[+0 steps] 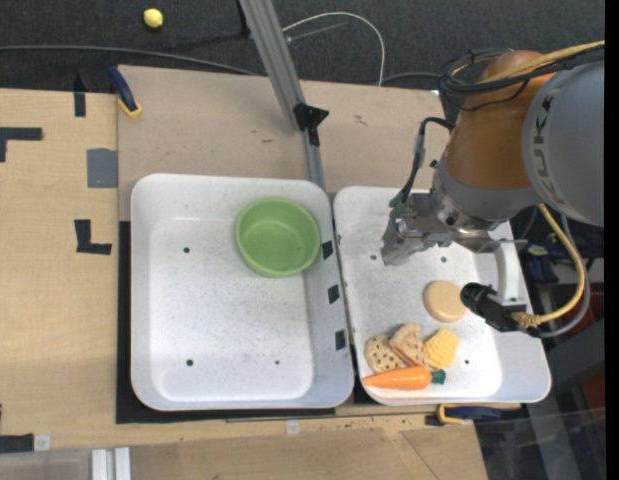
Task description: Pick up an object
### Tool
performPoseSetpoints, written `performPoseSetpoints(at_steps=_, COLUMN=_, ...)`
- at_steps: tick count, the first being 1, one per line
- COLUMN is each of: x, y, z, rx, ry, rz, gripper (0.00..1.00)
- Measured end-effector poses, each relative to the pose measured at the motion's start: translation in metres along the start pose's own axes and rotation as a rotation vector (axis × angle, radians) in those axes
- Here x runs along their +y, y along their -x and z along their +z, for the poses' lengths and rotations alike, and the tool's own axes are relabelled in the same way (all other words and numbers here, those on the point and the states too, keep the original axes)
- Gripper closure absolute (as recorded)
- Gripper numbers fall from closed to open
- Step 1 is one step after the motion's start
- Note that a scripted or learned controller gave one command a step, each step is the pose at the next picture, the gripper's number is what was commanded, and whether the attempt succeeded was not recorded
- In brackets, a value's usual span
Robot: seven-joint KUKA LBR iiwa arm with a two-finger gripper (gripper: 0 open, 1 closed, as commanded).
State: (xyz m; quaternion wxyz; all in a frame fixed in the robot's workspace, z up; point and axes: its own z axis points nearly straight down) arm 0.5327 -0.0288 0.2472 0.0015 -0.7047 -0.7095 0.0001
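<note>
Since our two-finger gripper (397, 250) hangs over the shallow white right bin (361, 218), above its food pile, we judge it approaching. Its grip state we cannot tell.

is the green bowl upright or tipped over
Upright: the green bowl rests in the left bin, with its open mouth facing up.

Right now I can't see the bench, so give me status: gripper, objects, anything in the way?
Gripper low over right bin, nothing seen between fingers. Food pieces clustered at near end, untouched. Green bowl in left bin. Nothing blocking.
</note>
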Motion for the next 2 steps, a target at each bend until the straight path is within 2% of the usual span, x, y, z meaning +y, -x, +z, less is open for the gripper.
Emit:
performPoseSetpoints(at_steps=1, x=0.004, y=-0.062, z=0.001, rx=0.0, ry=0.0, rz=-0.002, gripper=1.0)
performPoseSetpoints(at_steps=2, x=0.009, y=-0.114, z=0.021, rx=-0.002, ry=-0.002, rz=0.0, gripper=1.0)
